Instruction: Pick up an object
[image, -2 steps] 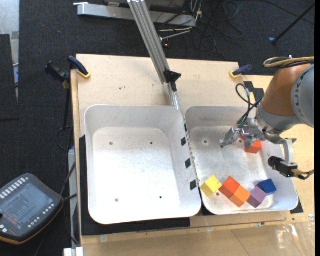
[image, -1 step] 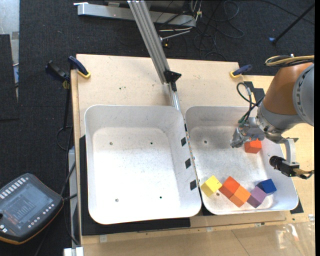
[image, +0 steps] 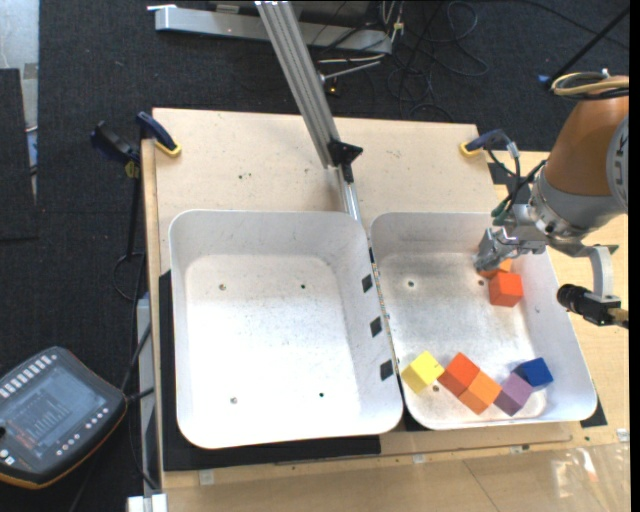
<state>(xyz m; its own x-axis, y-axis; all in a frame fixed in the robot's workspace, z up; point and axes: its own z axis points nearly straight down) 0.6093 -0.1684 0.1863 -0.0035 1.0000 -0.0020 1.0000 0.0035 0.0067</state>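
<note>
From my remote station I logged the following. Gripper (image: 493, 256): low over the far part of the right bin (image: 560, 330), right at the far edge of a red-orange block (image: 506, 288); I could not tell whether it was released or clenched. Near end of the same bin, clustered: yellow block (image: 422, 371), red block (image: 461, 373), orange block (image: 480, 392), purple block (image: 513, 392), blue block (image: 534, 373). Left bin (image: 190, 300): alongside.
</note>
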